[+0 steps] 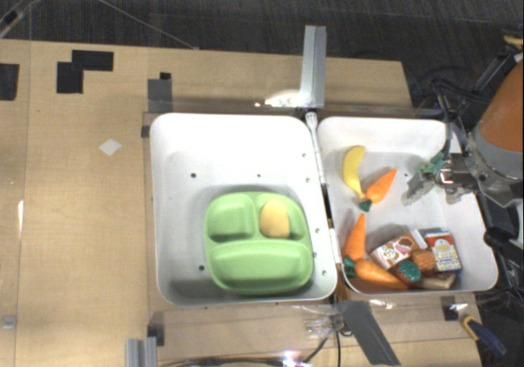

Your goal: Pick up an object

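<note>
- the gripper (419, 185) hangs over the right bin (393, 134), near its right wall, reaching in from the arm (499, 136) at the right edge of the view.
- its two fingers point left and a little downward in the view; they look slightly spread, with bare white bin floor between them, and nothing is held.
- the nearest thing is a small carrot (379, 186), just to the left of the fingertips and apart from them; its long axis runs on a slant, the orange tip toward the upper right, the green stem end toward the lower left.
- a banana (353, 169) lies just beyond that carrot, further left of the gripper; it runs nearly up and down the view with a slight curve, and its lower end touches the carrot's stem end.
- below and left of the gripper a second carrot (355, 236) stands nearly upright in the view.
- a third carrot (378, 275) lies almost level along the bin's near edge.
- below the gripper sit small food boxes (417, 252), packed close together.
- far to the left, the left bin (180, 152) holds a green divided tray (246, 259) with a yellow lemon-like fruit (275, 218) in its upper right compartment.
</note>
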